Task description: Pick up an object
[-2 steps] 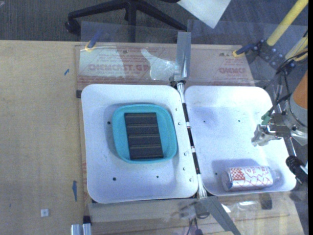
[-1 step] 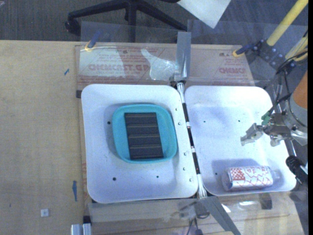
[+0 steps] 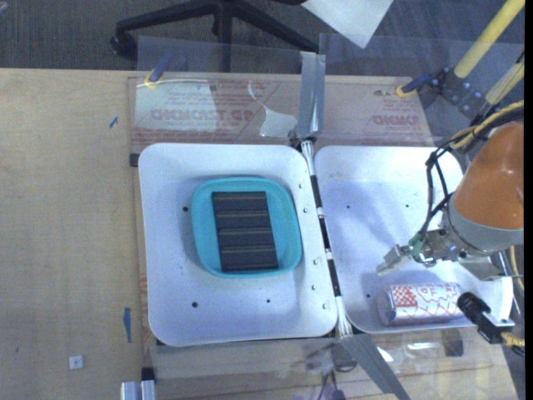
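A small white packet with a red pattern (image 3: 420, 301) lies on its side near the front edge of the right bin (image 3: 366, 198). In the left bin (image 3: 166, 290) sits a teal square dish (image 3: 202, 223) holding a dark ridged block (image 3: 244, 232). My gripper (image 3: 405, 255) hangs over the right bin, just behind and slightly left of the packet, reaching in from the right below the orange wrist band (image 3: 500, 190). I see nothing held in it.
A ridge divides the two bins (image 3: 321, 232). Clear panels (image 3: 216, 111) stand behind the bins. Black cables (image 3: 433, 190) loop beside the arm. An office chair base (image 3: 221, 19) stands on the floor beyond the bench.
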`<state>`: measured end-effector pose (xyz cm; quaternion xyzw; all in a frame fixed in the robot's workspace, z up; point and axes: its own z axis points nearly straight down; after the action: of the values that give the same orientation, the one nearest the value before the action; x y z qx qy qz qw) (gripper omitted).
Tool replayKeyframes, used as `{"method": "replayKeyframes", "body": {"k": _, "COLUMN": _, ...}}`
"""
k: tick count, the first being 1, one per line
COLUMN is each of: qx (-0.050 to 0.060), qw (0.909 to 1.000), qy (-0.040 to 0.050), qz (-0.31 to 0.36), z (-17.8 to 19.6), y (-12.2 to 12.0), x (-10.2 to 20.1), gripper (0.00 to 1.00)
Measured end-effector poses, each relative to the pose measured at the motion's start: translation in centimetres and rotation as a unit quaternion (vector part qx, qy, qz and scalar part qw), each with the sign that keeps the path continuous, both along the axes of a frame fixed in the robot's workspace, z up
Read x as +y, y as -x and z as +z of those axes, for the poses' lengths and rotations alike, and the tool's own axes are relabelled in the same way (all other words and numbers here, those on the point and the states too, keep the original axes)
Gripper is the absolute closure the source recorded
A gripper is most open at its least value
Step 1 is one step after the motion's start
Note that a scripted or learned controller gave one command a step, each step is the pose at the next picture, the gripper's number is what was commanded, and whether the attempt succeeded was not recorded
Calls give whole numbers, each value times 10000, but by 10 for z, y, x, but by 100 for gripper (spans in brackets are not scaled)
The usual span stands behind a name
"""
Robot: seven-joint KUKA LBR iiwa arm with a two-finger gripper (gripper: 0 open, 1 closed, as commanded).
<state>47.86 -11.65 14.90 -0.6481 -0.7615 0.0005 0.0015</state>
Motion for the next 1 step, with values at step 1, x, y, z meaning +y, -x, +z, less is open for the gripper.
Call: {"method": "replayKeyframes", "body": {"k": 1, "qx": -14, "qw": 9956, "qy": 3, "qz": 935, "z": -30, "y": -1, "x": -13, "gripper": 0}}
